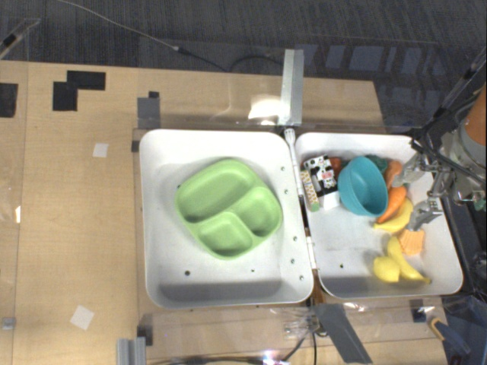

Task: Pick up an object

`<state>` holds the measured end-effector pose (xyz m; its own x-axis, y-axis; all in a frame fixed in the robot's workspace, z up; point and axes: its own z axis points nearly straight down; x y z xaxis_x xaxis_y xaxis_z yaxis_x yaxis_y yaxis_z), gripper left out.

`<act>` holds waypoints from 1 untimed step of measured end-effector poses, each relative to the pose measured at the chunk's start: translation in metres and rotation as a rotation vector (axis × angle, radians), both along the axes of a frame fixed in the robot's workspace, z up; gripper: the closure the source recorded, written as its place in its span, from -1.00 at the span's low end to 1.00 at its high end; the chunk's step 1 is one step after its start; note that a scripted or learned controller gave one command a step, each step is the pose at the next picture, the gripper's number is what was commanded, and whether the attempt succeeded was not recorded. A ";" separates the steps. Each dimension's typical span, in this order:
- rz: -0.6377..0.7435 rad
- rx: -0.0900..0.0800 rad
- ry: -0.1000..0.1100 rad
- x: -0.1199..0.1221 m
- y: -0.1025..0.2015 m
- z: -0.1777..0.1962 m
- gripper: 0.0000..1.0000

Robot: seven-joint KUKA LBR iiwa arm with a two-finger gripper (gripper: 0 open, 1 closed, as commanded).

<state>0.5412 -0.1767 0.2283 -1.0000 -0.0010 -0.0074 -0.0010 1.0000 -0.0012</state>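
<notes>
Metal tool point(423, 196) — fingers spread, holding nothing — over right bin point(342, 272) beside banana point(399, 217).

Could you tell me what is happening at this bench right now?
A grey arm with an orange band reaches in from the right, its gripper low over the right bin. That bin holds a blue bowl, a small printed box, a banana, a lemon and some orange pieces. The gripper sits by the orange and yellow items at the bowl's right, but nothing is clearly held. The left bin holds a green divided plate, untouched.
</notes>
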 end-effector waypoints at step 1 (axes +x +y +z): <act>0.018 -0.003 -0.009 0.054 -0.029 -0.134 -1.00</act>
